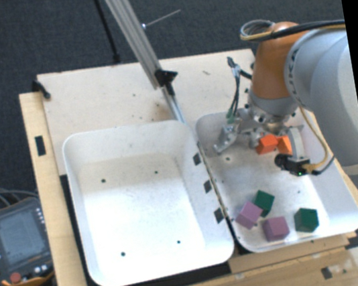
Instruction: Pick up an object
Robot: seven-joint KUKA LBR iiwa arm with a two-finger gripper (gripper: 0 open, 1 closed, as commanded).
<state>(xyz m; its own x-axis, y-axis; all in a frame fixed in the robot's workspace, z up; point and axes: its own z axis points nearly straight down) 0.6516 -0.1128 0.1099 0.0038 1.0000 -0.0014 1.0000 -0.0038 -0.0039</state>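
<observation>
My gripper hangs low over the far part of the right bin, under the grey arm and its orange band. An orange block lies right beside the gripper, partly covered by it; I cannot tell whether it is held. At the near end of the same bin lie two purple blocks and two green blocks, well apart from the gripper.
The left bin sits alongside, its wall meeting the right bin's. A slanted metal pole rises from the bench behind the bins. A teach pendant lies off the bench at far left.
</observation>
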